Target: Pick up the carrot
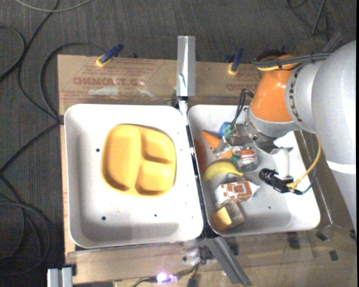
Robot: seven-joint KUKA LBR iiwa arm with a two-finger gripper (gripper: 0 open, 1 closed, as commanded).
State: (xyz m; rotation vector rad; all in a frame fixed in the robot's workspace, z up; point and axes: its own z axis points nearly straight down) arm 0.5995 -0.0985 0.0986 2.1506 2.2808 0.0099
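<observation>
Carrot [210, 139] lies beside the banana [222, 170], gripper [234, 137] just beside it, its state unclear.

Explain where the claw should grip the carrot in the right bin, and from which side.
Grip the carrot across its thick orange end, the part clear of the clutter. It lies flat near the right bin's left wall, so coming down from above probably suits best. The claw and the banana crowd its right end.
</observation>
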